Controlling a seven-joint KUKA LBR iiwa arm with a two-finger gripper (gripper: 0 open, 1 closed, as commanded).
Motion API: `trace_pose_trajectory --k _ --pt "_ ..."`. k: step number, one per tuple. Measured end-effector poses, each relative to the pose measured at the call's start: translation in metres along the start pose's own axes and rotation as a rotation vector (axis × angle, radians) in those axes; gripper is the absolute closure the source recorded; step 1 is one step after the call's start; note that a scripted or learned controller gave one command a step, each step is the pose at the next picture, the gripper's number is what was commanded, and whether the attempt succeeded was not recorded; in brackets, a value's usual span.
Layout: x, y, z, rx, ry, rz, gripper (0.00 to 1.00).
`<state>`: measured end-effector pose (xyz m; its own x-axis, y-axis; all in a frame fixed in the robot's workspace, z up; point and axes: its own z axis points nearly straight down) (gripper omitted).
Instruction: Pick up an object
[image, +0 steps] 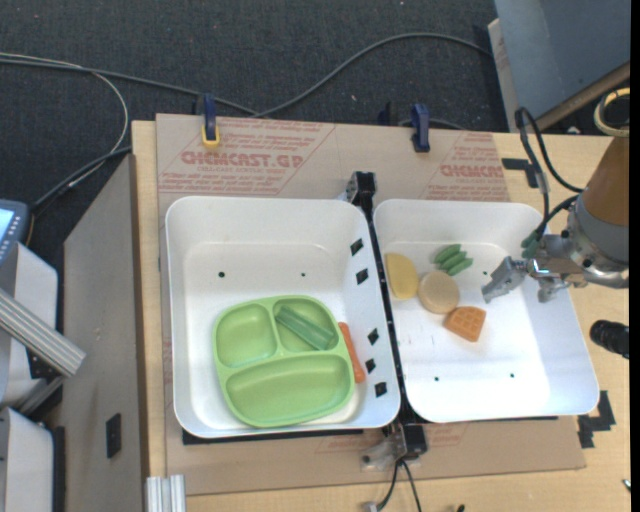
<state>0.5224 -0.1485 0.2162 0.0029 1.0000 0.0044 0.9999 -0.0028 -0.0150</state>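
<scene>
From the camera view above the bench, the claw (512, 277) hangs over the right bin (560, 385), toward the right of the frame, its grey fingers pointing left and down with nothing between them; how wide they stand cannot be told from this slant. The nearest thing to pick is the orange waffle piece (465, 322), lying just below and to the left of the fingertips, apart from them. Just beyond it up-left sits the round tan piece (438, 292), touching it, with the yellow piece (401, 275) and green beans (452, 259) further left. The next move probably calls for a short drop leftward and down
</scene>
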Motion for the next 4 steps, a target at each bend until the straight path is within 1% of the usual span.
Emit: trace_pose_trajectory --k 1,2,3,4 --pt "0.001 0.003 -0.007 -0.014 -0.003 -0.004 0.0" --pt "-0.004 -0.002 0.054 -0.007 -0.001 -0.002 0.0" --pt "0.005 0.004 0.109 -0.008 -0.001 -0.003 0.0" --pt "0.005 0.004 0.133 -0.01 -0.002 -0.003 0.0"
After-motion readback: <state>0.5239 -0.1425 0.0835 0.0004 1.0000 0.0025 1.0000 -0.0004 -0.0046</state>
